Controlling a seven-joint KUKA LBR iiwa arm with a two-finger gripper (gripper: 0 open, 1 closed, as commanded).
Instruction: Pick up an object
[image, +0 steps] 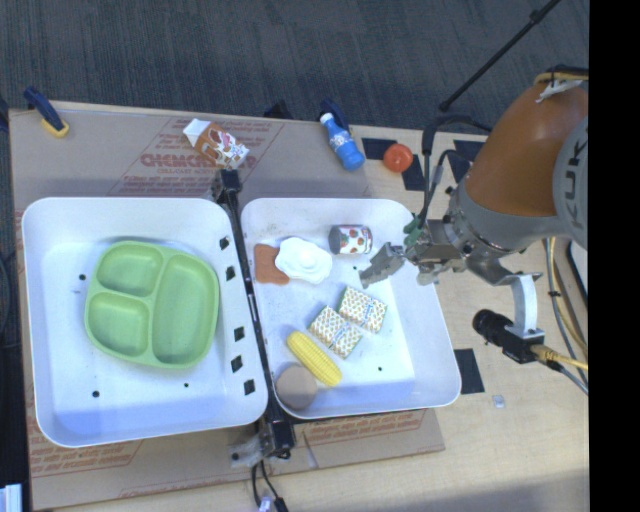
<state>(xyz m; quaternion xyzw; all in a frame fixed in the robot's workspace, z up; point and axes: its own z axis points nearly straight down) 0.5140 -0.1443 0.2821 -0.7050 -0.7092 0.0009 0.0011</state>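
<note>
Gripper (385, 262) is seen over the right bin's 3 o'clock side, just inside the right rim; whether anything is pinched cannot be told, and nothing is seen held. Grey arm (520, 170) with orange band enters from 3 o'clock.

Left bin (40, 300) is taken up by a green divided plate (153, 303), set centre-left, with bare floor at 12 and 6 o'clock. Right bin (425, 375) carries the objects, with open floor along its 3 to 5 o'clock side beneath the gripper.

Objects in the right bin, largest first: white fried-egg-like piece (303, 258) at 11 o'clock, touching an orange slab (267, 265) at the left wall; two patterned packets (350, 318) side by side at centre; yellow corn cob (314, 359) at 7 o'clock; brown round item (295, 386) at the 6 o'clock rim; small can (351, 239) at 12 o'clock, near the gripper.

Outside the bins, at 12 o'clock on the cardboard: blue bottle (343, 142), snack packet (216, 143), orange ball (398, 157).
</note>
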